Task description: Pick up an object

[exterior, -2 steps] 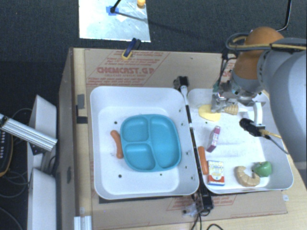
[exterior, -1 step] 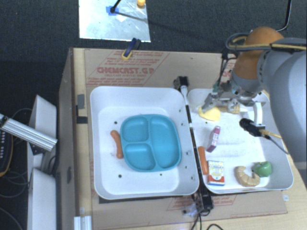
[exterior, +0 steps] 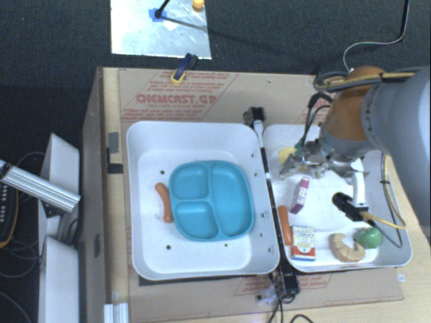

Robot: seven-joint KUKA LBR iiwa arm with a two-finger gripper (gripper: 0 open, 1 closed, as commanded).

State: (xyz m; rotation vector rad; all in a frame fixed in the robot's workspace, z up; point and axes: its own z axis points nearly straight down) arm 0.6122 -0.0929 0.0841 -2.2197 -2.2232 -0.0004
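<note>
The gripper [exterior: 304,161] hangs over the right bin [exterior: 397,258], just above a purple packet [exterior: 300,194]; whether it is open or closed cannot be told. A croissant [exterior: 347,247], green fruit [exterior: 369,236] and small carton [exterior: 303,241] lie nearer the front rim

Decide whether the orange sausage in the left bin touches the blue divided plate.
Apart. The camera view shows a strip of white bin floor between the sausage and the plate rim along its whole length.

Purple-and-white tube [exterior: 300,194] (slightly tilted) flat in right bin [exterior: 403,258], beside orange sausage [exterior: 285,224].
</note>
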